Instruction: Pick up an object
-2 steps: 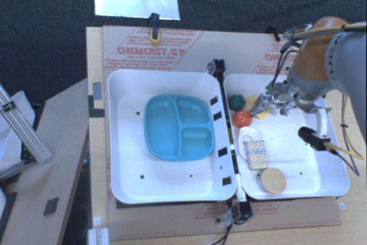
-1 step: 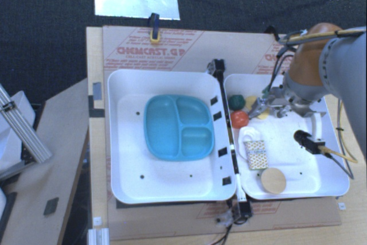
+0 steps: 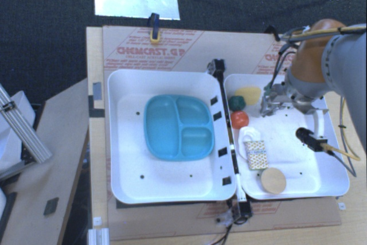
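My gripper (image 3: pixel 268 108) hangs over the back of the right bin (image 3: pixel 321 183), its tip low above the bin floor. A yellow object (image 3: pixel 248 93) lies just to its left, with a dark green object (image 3: pixel 237 102) beside that and a red-orange ball (image 3: pixel 239 119) in front. Further forward along the bin's left side are a white cup (image 3: pixel 249 135), a patterned block (image 3: pixel 257 154) and a round wooden disc (image 3: pixel 273 180). Nothing shows in the gripper's grasp.
The left bin (image 3: pixel 123 140) holds a blue divided plate (image 3: pixel 178 127). A black-clipped divider (image 3: pixel 223 123) separates the bins. The grey arm with its orange band (image 3: pixel 312 57) comes in from the right, and a black fitting with a cable (image 3: pixel 309 139) lies over the right bin.
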You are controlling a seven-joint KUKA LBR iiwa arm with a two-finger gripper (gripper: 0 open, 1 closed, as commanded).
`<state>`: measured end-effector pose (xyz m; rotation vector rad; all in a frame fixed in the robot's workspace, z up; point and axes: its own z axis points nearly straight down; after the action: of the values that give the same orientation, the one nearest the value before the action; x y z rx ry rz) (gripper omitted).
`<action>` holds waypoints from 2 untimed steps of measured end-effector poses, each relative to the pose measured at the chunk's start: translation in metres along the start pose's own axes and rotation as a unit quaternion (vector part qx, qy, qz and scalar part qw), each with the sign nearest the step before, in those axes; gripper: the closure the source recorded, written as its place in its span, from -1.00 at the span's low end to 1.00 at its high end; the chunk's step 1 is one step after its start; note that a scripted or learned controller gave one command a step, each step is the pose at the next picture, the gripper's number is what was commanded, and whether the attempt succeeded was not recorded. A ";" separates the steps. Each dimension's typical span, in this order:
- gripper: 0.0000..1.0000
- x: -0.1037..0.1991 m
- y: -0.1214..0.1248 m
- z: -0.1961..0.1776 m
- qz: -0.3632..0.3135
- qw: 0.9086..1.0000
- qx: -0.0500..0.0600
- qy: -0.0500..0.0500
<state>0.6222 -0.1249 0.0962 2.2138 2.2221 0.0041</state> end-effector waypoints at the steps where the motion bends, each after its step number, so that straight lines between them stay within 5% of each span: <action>1: 1.00 -0.004 -0.001 -0.044 0.002 1.000 0.001 0.001; 2: 1.00 -0.010 -0.001 -0.088 0.002 1.000 0.000 0.000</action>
<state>0.6212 -0.1345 0.1843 2.2185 2.2185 0.0042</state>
